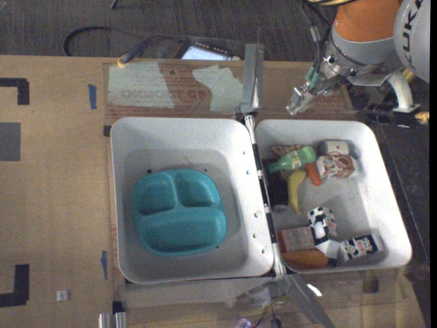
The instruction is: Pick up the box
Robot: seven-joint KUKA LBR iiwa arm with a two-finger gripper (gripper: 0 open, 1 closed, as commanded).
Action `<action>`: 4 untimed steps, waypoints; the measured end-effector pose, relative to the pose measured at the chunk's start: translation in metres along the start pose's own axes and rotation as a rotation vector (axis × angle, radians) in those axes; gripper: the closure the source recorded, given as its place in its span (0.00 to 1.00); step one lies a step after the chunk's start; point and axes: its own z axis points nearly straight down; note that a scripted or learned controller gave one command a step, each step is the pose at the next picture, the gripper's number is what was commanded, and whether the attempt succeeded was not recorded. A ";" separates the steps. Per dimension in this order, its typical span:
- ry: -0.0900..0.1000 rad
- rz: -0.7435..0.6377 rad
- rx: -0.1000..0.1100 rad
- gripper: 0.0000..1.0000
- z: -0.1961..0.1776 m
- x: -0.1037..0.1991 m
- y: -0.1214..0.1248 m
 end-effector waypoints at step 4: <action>-0.005 0.255 -0.001 0.00 -0.159 -0.125 -0.163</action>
